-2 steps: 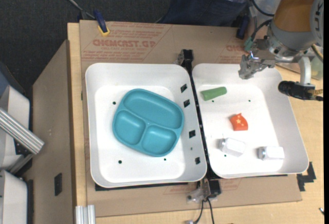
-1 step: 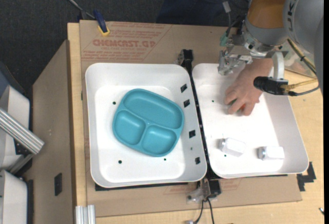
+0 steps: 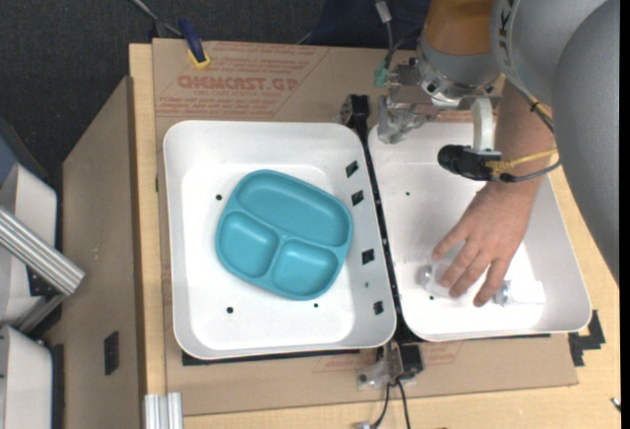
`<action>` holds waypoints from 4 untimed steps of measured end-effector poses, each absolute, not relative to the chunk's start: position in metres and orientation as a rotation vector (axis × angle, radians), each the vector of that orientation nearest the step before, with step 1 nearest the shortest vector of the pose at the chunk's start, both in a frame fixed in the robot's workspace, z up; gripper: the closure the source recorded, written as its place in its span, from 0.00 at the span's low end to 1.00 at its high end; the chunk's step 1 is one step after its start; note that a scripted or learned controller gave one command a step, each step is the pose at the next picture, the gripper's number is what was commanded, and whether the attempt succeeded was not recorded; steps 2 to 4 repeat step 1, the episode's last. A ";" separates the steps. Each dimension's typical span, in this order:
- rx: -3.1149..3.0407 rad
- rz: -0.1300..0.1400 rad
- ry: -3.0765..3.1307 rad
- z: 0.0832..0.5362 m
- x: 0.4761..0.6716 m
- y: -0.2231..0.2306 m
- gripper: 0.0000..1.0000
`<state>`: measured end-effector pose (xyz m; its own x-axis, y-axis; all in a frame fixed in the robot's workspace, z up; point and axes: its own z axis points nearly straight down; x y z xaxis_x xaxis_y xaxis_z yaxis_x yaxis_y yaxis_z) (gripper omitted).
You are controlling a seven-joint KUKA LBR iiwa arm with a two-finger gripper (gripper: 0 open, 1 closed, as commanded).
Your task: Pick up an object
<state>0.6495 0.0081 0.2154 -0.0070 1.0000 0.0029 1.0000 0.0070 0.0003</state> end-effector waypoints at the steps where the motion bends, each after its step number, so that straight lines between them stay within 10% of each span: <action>1: -2.212 -0.004 -2.229 0.214 0.648 0.069 1.00; 4: -2.212 -0.004 -2.229 0.214 0.648 0.069 1.00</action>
